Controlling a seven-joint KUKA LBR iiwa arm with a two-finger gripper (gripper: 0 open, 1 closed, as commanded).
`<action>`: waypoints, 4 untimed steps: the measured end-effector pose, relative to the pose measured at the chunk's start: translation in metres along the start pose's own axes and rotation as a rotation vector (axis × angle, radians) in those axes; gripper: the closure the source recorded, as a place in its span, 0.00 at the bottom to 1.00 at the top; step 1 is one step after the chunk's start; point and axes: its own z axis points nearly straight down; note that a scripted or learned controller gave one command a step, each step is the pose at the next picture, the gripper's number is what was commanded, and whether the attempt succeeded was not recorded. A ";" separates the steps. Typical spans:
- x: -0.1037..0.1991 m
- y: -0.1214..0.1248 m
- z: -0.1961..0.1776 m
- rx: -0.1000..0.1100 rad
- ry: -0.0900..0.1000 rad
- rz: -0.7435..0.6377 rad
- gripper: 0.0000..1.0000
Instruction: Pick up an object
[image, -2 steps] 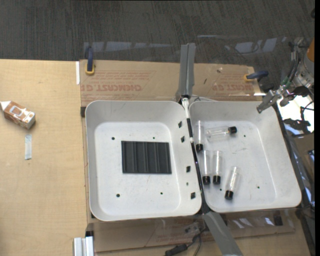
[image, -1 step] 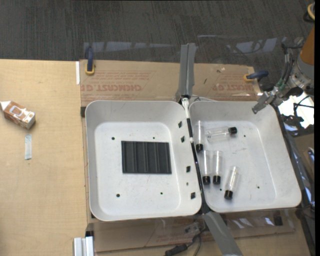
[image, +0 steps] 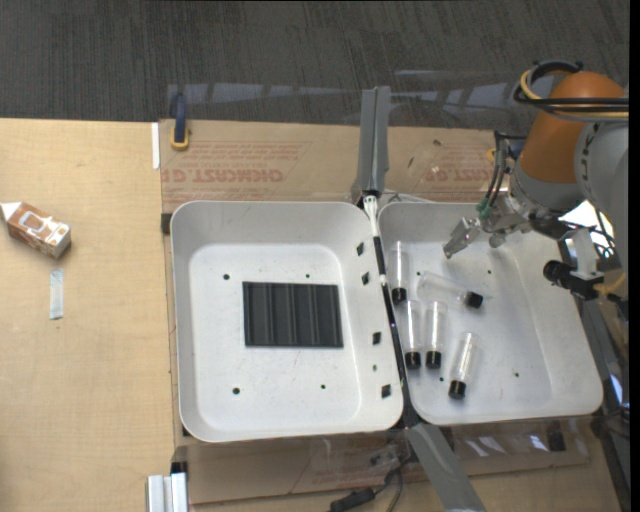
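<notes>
Several clear plastic tubes with black caps lie in the right bin (image: 560, 400): one (image: 397, 272) along the left wall, one (image: 447, 292) lying crosswise near the middle, two (image: 421, 335) side by side below it, and one (image: 461, 365) lower right. My gripper (image: 470, 236) hangs over the upper part of the right bin, above and to the right of the crosswise tube, apart from all of them. Nothing shows between its fingers.
The left bin (image: 200, 300) holds a dark ribbed rectangular block (image: 293, 314) in its middle. A metal divider post (image: 374, 140) stands between the bins at the back. A small cardboard box (image: 40, 230) and a white strip (image: 56, 295) lie on the bench at far left.
</notes>
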 end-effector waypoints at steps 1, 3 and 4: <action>-0.002 -0.077 0.004 0.000 0.001 -0.157 0.00; 0.056 -0.037 -0.080 0.000 -0.001 -0.167 1.00; 0.098 0.017 -0.090 0.001 -0.001 -0.111 1.00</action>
